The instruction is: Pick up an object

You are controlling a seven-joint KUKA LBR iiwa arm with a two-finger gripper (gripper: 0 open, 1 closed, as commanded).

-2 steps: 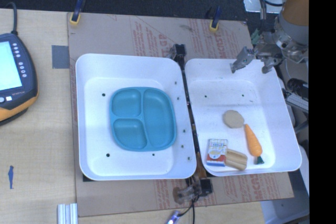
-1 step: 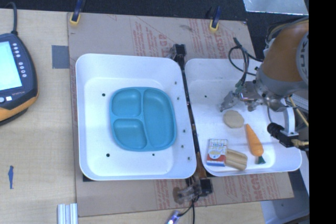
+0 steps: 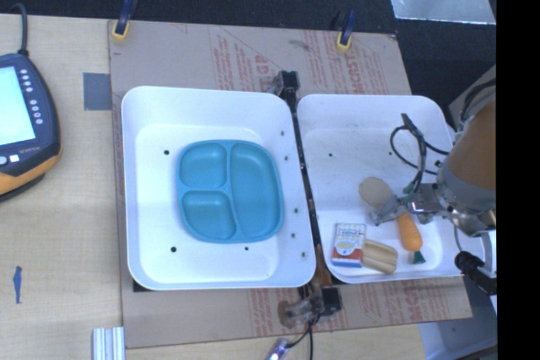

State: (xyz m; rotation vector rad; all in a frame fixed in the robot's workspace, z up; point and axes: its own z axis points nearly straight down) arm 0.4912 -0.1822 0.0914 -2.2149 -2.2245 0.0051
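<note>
The right bin (image 3: 337,118) holds several small items. An orange carrot with a green tip (image 3: 410,233) lies near its front right corner. A beige round piece (image 3: 372,189) rests to the carrot's upper left. A small printed carton (image 3: 348,242) and a tan roll (image 3: 380,256) sit side by side at the front wall. My gripper (image 3: 403,210) hangs low over the bin, between the beige piece and the carrot, right above the carrot's upper end. Nothing is visibly lifted off the bin floor.
The left bin (image 3: 143,181) carries a blue divided plate (image 3: 229,190). A teach pendant (image 3: 21,126) lies on the bench at far left. Black cables (image 3: 409,143) loop over the right bin's back right part. Clamps (image 3: 343,34) hold the cardboard at the back.
</note>
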